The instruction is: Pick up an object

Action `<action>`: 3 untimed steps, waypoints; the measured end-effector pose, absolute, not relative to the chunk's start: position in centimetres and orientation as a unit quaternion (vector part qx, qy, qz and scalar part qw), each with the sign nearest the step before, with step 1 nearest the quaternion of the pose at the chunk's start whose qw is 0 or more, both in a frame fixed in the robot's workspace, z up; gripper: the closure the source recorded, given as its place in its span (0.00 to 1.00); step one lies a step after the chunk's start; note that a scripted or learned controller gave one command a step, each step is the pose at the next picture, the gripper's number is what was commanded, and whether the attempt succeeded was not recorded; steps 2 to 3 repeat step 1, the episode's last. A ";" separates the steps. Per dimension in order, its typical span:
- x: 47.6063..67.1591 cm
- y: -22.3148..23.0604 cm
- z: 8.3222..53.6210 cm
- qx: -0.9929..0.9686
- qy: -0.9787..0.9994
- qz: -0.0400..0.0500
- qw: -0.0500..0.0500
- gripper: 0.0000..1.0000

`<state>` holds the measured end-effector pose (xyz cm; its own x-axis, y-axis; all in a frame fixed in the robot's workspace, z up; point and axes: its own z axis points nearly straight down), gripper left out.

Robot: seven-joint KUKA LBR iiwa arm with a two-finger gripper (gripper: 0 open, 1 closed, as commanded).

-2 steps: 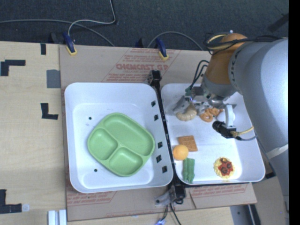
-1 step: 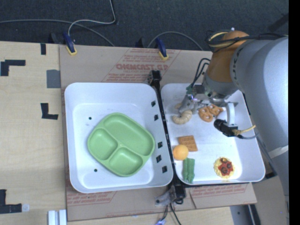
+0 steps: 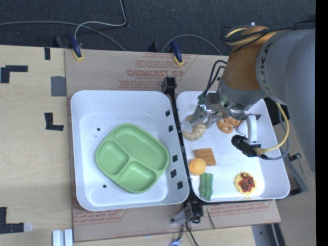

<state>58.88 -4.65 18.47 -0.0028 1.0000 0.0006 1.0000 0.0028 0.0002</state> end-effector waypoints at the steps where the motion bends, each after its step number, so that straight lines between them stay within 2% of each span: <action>1: 55.7 1.4 20.8 -0.706 -0.708 0.001 0.001 1.00; 3: 55.7 1.4 20.8 -0.706 -0.708 0.001 0.001 1.00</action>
